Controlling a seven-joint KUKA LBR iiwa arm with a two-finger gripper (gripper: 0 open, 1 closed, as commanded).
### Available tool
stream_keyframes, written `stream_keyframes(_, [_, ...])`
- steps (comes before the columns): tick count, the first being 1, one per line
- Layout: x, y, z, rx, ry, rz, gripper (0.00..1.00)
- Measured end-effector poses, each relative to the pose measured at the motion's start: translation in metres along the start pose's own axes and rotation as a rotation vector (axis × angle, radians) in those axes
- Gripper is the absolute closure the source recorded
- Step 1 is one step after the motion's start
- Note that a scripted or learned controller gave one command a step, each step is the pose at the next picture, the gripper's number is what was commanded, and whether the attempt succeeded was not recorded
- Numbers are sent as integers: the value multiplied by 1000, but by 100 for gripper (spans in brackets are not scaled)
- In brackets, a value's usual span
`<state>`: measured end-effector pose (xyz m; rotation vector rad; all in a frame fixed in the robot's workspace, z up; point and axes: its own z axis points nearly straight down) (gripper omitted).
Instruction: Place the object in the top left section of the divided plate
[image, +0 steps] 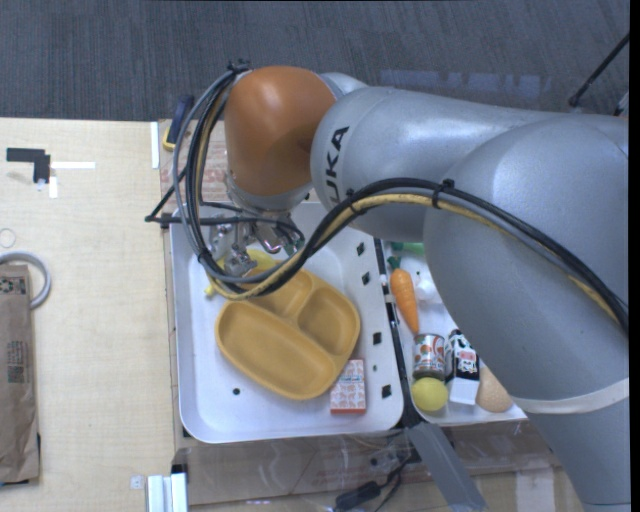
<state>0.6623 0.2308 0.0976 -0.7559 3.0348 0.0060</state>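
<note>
Directly under the tool (237, 250), grip state unclear, lies a yellow object (262, 262) beside the divided plate (285, 335).

— What is the yellow three-section divided plate (285, 340) made of?
— Smooth, faintly glossy plastic; the shallow white bin (200, 395) looks likewise.
— And the arm?
— Satin grey casing (450, 150), glossy orange band (275, 125), beside a matt pale wooden benchtop (90, 290).

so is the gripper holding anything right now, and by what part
Cannot be told: the gripper sits over something yellow at the divided plate's upper left, its grip hidden.
</note>
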Motion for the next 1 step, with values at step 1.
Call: stream_keyframes(1, [19, -40, -3, 0, -8, -316, 100])
